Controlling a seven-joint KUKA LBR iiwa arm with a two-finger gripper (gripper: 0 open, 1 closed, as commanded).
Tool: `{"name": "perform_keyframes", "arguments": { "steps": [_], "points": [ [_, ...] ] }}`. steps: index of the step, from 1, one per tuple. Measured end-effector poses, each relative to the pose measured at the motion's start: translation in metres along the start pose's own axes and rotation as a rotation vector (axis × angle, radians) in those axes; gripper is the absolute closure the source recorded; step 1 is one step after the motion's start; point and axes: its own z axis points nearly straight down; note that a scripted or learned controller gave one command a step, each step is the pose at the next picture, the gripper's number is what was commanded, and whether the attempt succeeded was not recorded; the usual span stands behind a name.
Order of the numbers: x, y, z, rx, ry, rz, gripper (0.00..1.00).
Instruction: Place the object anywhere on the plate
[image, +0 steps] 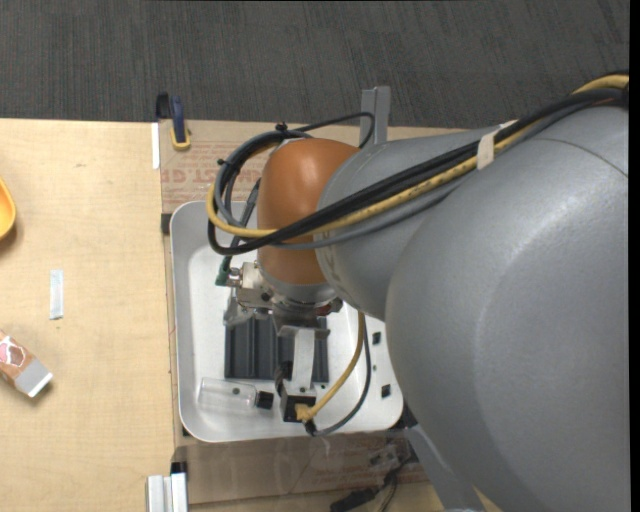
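Reaching down into the shallow white bin (190, 330), the hand (272, 385) hovers beside a clear plastic bottle (228, 395) near the bin's front edge; grip state indeterminate.

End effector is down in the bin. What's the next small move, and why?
Probably shift the end effector slightly toward the view's left. The clear object lies beside it near the corner of the white bin, not under it, so a grasp from here would likely miss.

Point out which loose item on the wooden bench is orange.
The rounded orange piece cut off at the left edge, uppermost of the three. The small strip below it is pale grey-white, and the block lowest down is reddish-brown and grey.
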Motion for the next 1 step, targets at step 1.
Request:
{"name": "perform_keyframes", "arguments": {
  "steps": [1],
  "points": [
    [0.0000,0.0000,0.0000,0.000,0.000,0.000,0.00]
  ]
}}
